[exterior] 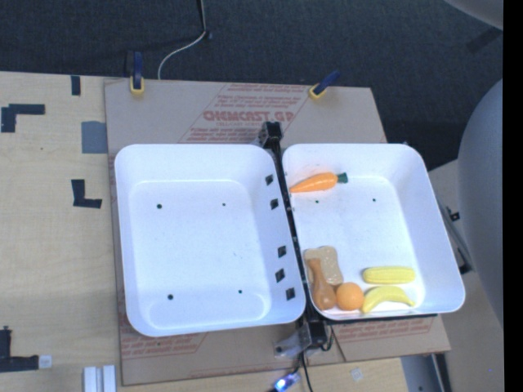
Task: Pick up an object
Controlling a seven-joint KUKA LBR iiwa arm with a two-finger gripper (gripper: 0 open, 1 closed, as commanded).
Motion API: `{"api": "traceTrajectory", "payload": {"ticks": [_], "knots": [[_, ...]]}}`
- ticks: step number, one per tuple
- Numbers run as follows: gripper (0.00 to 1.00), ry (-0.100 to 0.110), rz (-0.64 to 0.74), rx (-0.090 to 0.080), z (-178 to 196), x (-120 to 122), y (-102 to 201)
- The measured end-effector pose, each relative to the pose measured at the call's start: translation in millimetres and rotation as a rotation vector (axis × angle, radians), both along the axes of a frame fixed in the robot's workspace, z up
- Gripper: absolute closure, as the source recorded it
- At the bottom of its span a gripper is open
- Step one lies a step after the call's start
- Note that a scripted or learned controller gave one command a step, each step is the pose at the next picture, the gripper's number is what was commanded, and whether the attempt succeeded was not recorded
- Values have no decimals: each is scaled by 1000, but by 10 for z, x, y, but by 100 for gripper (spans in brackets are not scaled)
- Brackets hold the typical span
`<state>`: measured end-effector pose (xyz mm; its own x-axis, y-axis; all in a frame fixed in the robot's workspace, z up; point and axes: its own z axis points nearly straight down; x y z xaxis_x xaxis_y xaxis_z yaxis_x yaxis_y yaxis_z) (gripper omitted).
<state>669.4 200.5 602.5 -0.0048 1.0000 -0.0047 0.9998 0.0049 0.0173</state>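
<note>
The right bin (409, 219) holds several toy foods. An orange carrot (315, 183) with a green tip lies near its far left corner. At the near edge sit a tan and brown piece (323, 273), a small orange ball (350, 297), and two yellow banana-like pieces (389, 275) (387, 299). A grey part of the arm (490, 186) shows along the right edge, outside the bin.
The left bin (196, 235) stands beside the right one on a cardboard sheet (237, 113) held by two clamps. A black divider with clips (282, 227) runs between the bins. A cable (192, 31) trails at the back.
</note>
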Motion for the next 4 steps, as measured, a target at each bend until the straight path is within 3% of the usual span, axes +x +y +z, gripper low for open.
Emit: {"api": "traceTrajectory", "payload": {"ticks": [2,4], "knots": [[100,-30,-2,6,194,24,24],[100,-74,-1,15,389,59,49]]}}
